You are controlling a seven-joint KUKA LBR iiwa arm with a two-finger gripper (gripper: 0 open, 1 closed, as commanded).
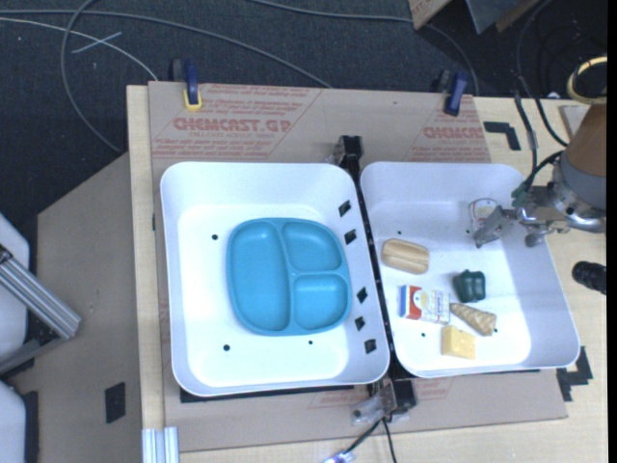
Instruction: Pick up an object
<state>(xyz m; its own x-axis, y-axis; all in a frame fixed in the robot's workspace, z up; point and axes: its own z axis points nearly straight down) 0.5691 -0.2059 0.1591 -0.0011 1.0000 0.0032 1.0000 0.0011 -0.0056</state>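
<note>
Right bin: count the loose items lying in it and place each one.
5. In the right bin: a bread roll at its left, a green pepper mid-bin, a small carton below the roll, a cone beside the carton, a cheese wedge nearest the front rim.

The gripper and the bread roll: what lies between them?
In the camera view, bare white bin floor lies between the gripper and the bread roll.

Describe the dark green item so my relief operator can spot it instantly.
Look in the right bin, among the small food items. The dark green pepper sits below the gripper and right of the bread roll; it is the only green, rounded piece there.
</note>
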